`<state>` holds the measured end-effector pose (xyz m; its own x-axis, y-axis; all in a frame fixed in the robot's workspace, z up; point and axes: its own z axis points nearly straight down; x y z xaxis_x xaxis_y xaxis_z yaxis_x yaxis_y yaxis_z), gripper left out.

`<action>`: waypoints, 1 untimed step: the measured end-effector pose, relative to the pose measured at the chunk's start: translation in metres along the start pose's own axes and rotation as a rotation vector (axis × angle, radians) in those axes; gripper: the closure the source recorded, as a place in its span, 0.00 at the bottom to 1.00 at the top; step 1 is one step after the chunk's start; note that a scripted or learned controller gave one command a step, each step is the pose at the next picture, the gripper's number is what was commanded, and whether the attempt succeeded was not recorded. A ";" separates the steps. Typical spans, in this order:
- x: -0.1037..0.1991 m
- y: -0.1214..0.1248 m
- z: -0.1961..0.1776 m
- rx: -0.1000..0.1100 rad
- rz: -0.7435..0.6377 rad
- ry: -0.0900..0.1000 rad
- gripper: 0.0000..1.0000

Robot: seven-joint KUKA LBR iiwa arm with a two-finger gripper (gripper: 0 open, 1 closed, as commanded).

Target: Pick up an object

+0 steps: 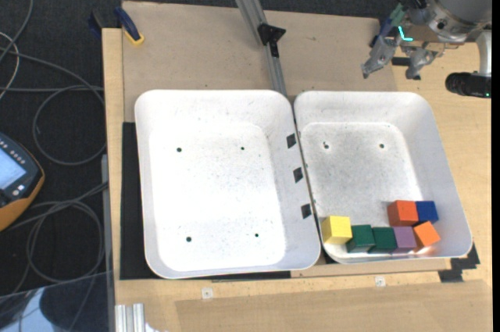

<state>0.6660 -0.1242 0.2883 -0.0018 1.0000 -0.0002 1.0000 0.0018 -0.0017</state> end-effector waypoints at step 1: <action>-0.004 0.001 0.062 0.006 0.002 0.001 0.00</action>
<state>0.6673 -0.1281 0.2260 0.0002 1.0000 0.0008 1.0000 -0.0002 -0.0074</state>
